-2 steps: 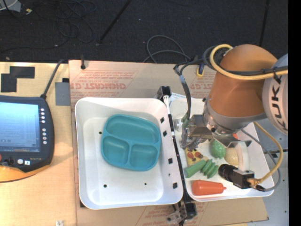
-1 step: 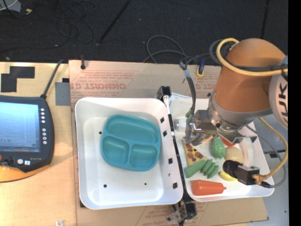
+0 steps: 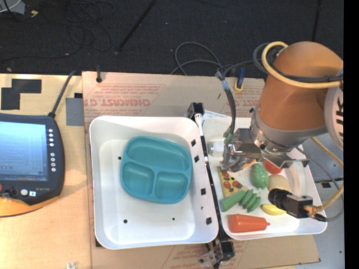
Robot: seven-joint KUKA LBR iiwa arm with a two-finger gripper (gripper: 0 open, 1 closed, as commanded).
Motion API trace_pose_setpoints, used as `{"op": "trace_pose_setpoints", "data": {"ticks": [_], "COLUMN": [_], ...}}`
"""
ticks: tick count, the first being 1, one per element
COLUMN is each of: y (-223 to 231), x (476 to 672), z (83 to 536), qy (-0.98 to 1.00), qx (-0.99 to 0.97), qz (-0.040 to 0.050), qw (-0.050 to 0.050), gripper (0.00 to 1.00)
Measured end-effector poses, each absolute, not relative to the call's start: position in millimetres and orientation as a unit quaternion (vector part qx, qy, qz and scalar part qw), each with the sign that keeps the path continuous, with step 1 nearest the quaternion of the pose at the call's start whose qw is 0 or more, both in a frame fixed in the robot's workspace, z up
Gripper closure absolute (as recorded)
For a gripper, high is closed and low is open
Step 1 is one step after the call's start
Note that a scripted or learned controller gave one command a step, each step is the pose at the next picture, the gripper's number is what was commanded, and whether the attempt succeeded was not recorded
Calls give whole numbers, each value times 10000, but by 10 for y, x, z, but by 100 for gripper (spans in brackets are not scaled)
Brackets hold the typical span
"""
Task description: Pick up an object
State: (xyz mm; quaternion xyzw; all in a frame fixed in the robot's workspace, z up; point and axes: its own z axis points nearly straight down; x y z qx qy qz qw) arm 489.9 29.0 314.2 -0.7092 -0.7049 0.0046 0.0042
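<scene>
My gripper [image 3: 229,162] reaches down into the right bin [image 3: 314,226], near its left wall, under the arm's big orange wrist. Just below it lies a pizza slice toy [image 3: 228,181]. To its right sits a green pepper-like toy [image 3: 259,176]. A green pea pod [image 3: 232,199], a second small green piece [image 3: 252,201] and an orange carrot [image 3: 247,223] lie toward the bin's front. A yellow banana [image 3: 271,209], a red piece [image 3: 272,167] and a beige piece [image 3: 278,181] are partly hidden by the arm. I see nothing between the gripper and the toys that shows a hold.
The left bin [image 3: 106,217] holds a teal divided plate [image 3: 156,169]. A black rail [image 3: 205,167] divides the two bins. A tablet-like pendant [image 3: 28,156] lies on the bench at far left. Cables hang around the wrist.
</scene>
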Motion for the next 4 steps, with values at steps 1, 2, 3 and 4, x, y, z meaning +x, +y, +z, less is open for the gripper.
{"op": "trace_pose_setpoints", "data": {"ticks": [1, 2, 3, 4], "y": [279, -155, 434, 812], "x": [4899, 4741, 5396, 5488], "z": [3231, 1792, 2346, 2238], "qy": [-7042, -7050, -7093, -7079], "qx": [-7099, -7092, -7049, -7063], "qz": [60, 68, -20, 10], "qw": [55, 62, -10, 15], "gripper": [100, 100, 100, 100]}}
